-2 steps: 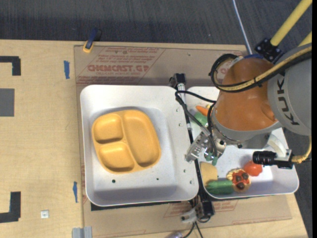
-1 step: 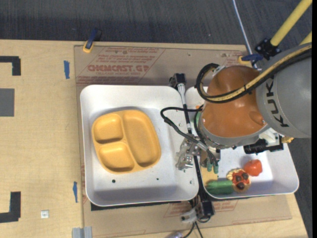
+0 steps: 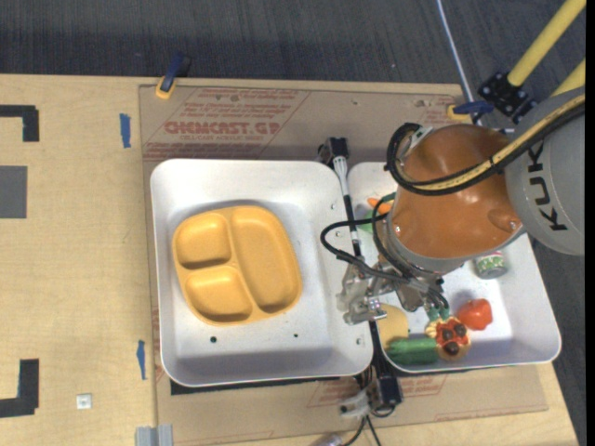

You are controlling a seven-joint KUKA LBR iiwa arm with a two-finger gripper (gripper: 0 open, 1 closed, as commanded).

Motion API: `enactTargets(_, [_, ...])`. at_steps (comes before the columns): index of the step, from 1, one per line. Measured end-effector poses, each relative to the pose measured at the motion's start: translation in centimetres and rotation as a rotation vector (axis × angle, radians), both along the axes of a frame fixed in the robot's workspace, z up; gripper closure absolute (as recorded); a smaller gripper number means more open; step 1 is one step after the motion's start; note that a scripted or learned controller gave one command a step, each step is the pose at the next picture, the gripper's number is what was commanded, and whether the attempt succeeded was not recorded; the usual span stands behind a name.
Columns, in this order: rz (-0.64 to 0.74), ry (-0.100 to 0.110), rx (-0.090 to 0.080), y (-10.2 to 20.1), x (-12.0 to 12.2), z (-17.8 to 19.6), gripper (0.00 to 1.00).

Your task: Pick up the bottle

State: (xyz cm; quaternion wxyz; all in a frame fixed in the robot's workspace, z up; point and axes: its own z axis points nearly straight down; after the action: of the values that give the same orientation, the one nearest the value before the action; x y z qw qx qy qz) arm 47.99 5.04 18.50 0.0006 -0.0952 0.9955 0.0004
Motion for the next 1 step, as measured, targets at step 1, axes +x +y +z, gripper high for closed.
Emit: enactTargets(1, [0.159,-0.004,0.001,4.94,2.19,-2.22,1.0])
